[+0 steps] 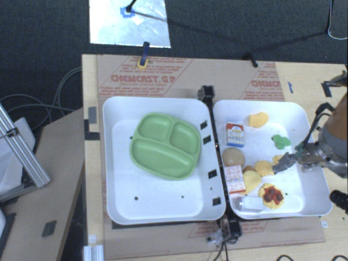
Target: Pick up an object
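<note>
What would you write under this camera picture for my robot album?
Robot gripper reaches over toy food in the right bin, beside a green plate.

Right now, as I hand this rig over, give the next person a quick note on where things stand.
Gripper: low in the right bin, beside the yellow pieces; whether it is open or shut cannot be told, and nothing shows as held.
Right bin holds: small carton, brown round item, green piece, pizza slice, second carton.
Left bin: green divided plate.
Done: arm reached in. Left: grasp and lift an object.
</note>
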Tool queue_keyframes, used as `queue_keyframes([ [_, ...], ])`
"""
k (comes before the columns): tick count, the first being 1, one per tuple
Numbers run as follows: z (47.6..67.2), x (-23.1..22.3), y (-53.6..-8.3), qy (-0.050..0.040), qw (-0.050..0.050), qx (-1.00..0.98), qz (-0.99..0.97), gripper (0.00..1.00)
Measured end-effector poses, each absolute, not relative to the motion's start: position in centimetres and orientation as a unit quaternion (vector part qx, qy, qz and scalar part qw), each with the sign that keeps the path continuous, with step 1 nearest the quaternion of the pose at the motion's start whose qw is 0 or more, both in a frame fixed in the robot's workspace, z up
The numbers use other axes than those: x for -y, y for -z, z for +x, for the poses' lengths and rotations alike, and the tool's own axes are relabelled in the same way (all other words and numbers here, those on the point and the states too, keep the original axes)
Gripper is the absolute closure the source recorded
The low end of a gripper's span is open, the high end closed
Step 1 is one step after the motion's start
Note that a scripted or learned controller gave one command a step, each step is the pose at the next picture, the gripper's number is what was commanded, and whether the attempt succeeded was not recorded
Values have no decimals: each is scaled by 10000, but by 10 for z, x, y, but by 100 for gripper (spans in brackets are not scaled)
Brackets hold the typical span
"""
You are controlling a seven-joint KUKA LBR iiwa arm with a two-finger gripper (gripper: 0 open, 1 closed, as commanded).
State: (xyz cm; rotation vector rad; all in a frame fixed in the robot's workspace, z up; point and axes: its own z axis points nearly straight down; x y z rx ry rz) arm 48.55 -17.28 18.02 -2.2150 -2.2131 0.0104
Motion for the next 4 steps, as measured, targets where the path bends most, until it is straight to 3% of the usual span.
queue_keyframes([
  [1, 489, 172, -186, 2, -6, 7082, -7060, 0],
  [3, 492, 176, -82, -2, 6, 7073, -7069, 0],
  [4, 493, 177, -95, 9, -18, 7077, -7065, 100],
])
